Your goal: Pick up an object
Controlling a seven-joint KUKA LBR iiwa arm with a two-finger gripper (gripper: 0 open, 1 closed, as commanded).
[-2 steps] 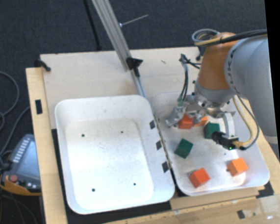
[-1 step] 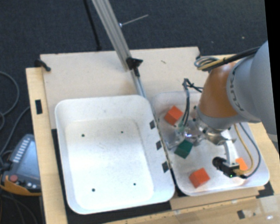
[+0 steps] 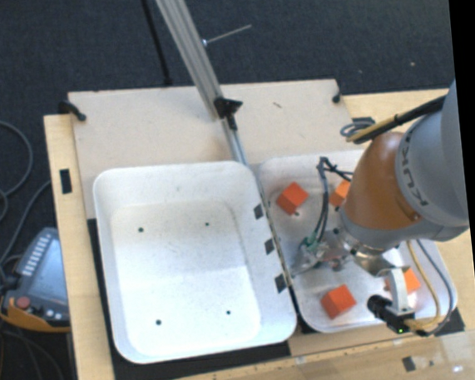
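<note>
The grey two-finger gripper hangs low in the right-hand white plastic bin; I cannot tell its state. One orange foam cube lies beyond it, another orange cube just nearer the bin's front wall.

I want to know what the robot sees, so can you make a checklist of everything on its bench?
Surface: wooden bench bearing a left bin and a right bin, side by side.
Job's things: orange blocks in the right bin, one near its top, one near its bottom, more partly hidden by the arm.
Clutter: nothing seen.
Pincer: low over the right bin; fingers too blurred to judge.
Cables: thin wires on the arm's wrist; loose cables on the floor.
Surroundings: dark carpet, metal pole, handheld controller.
</note>
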